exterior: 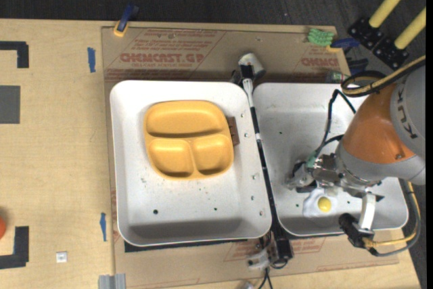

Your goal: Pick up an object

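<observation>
- Left bin [128, 166]: a yellow tray [188, 139] with three compartments lies toward the far edge, slightly left of centre. It looks like stiff, light, smooth plastic; I judge a raised rim or divider the best place to pinch.
- Right bin [284, 112]: a small egg [323, 204], white with a yellow centre, lies near the front edge. Probably a light, flat, slippery toy, best taken by its edge.
- Gripper [318, 179]: low over the egg; I cannot tell its state.

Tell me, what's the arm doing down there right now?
Gripper low in the right bin, over a white-and-yellow object; grip can't be confirmed. Yellow divided tray sits in the left bin, well apart. Nothing visibly blocking.
</observation>
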